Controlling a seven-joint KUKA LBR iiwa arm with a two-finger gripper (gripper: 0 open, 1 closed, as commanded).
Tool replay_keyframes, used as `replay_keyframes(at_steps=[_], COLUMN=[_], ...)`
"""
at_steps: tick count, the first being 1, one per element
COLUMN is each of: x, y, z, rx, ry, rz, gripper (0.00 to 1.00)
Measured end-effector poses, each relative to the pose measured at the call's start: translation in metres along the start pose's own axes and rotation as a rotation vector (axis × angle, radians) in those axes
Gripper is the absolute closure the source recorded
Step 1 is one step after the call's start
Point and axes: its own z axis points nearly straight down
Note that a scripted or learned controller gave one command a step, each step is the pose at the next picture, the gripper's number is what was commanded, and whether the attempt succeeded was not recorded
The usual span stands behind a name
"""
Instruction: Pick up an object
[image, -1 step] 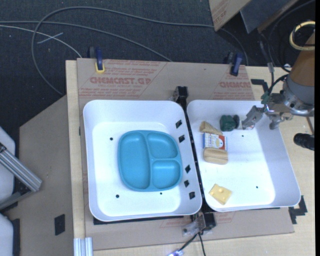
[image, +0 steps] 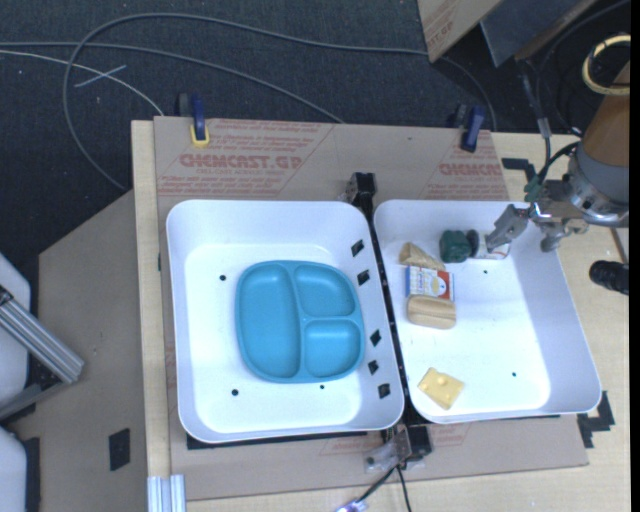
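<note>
Red lettering on the board (image: 300, 150) behind the bins reads "CHEMCAST GP", partly cut off. The gripper (image: 500, 240) hangs over the right bin (image: 540, 350), just beside a dark green object (image: 458, 245). A small box (image: 430, 284) bears an unreadable label.

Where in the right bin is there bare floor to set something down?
In the right bin, bare floor runs along the right side, from beside the gripper down to the front rim, right of the cheese wedge. The left side is crowded: green object, carton and bread piece sit close together.
</note>
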Motion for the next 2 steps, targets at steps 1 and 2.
replay_keyframes(at_steps=[1,2], x=[-0.009,0.000], y=[0.004,0.005], z=[0.053,0.112], rx=[0.005,0.005], ry=[0.001,0.002], rz=[0.001,-0.001], gripper=[0.00,0.00])
